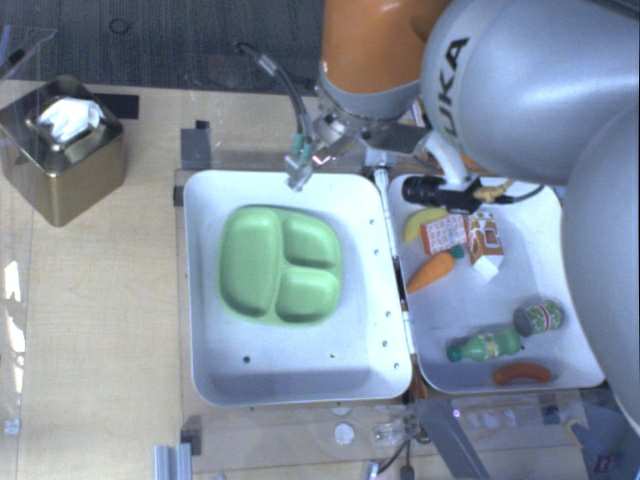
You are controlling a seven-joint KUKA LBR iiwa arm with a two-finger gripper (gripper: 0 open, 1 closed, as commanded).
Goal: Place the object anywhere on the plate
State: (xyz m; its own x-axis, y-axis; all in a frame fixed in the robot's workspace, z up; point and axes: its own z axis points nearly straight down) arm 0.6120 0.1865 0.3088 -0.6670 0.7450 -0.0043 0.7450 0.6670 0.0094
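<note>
1. The placing is all left to do: your green three-compartment plastic plate [280, 265] carries nothing, lying in the left shallow white bin [230, 368].
2. Every candidate lies in the right white bin [530, 268]: yellow banana [424, 223], red-and-white carton [462, 235], orange carrot [432, 271], green bottle [485, 347], green-labelled can [538, 317], red sausage [521, 374].
3. Your gripper [300, 173] hangs over the left bin's far rim; wide, narrow or loaded, you cannot tell.
4. Banana, carton and carrot crowd together near the dividing walls; bare floor rings the plate.
</note>
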